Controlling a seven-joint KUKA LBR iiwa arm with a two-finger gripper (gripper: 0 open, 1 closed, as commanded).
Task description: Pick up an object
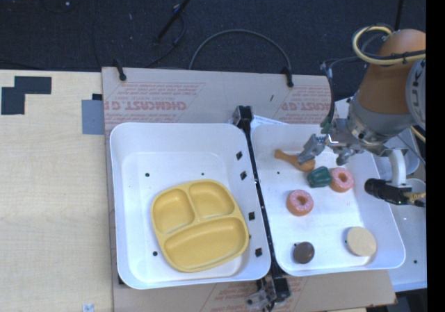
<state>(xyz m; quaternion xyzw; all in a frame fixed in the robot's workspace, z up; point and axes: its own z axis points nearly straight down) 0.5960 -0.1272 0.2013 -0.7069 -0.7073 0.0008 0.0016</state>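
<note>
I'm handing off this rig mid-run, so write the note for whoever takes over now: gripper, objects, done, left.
Gripper: fingers spread open above the back of the right bin, holding nothing.
Right bin: tan piece just under the fingers, green piece, two pink donuts, dark round piece, beige disc.
Left bin: yellow divided plate.
Done: nothing lifted yet.
Left: descend, close on one object, probably the tan piece, and lift.
</note>
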